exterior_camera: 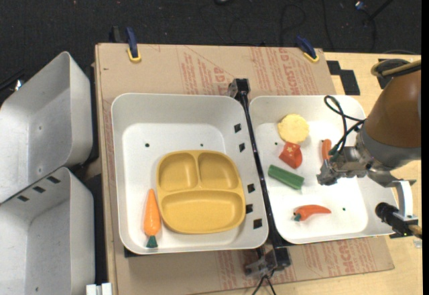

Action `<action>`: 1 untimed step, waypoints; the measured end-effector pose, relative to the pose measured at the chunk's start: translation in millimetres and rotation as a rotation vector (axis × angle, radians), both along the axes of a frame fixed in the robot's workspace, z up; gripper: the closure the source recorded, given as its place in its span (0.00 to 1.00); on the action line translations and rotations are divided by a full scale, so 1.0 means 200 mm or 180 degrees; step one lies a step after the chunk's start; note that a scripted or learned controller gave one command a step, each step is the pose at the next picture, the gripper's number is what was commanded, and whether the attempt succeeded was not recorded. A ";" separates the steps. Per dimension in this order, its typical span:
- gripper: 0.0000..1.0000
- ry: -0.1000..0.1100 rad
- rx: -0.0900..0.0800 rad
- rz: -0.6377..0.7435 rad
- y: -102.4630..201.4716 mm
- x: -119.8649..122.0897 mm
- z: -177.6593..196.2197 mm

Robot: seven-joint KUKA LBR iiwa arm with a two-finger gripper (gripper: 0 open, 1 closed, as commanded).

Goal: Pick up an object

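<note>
Hovering low in the right bin (355,223), my claw (326,175) hung just above the orange chili (312,212), its long axis crosswise; green piece (286,178) lay leftward, yellow disc (293,129) beyond. Finger spread: couldn't tell.

You're looking at two shallow white plastic bins (127,153) on a tan cardboard sheet printed in red (201,66). A mustard-yellow divided tray (200,192) is sitting beside an orange carrot with a green tip (152,214). You're also seeing a pale yellow round piece (293,129), a red strawberry-like piece (291,155), a green stick (285,177) and an orange-red pepper (311,212).
</note>
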State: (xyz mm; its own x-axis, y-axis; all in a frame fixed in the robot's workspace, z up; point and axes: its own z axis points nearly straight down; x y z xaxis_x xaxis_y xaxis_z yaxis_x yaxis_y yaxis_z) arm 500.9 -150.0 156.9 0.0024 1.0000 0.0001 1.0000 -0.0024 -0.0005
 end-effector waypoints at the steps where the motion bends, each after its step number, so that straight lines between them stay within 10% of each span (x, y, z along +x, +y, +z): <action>1: 1.00 -0.0016 -0.0006 0.0013 -0.03 0.03 0.23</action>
State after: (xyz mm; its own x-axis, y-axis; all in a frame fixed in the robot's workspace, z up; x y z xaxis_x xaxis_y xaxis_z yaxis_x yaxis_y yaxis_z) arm 507.6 -156.4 203.2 -0.0016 1.0000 -0.0018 1.0000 0.0016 0.0044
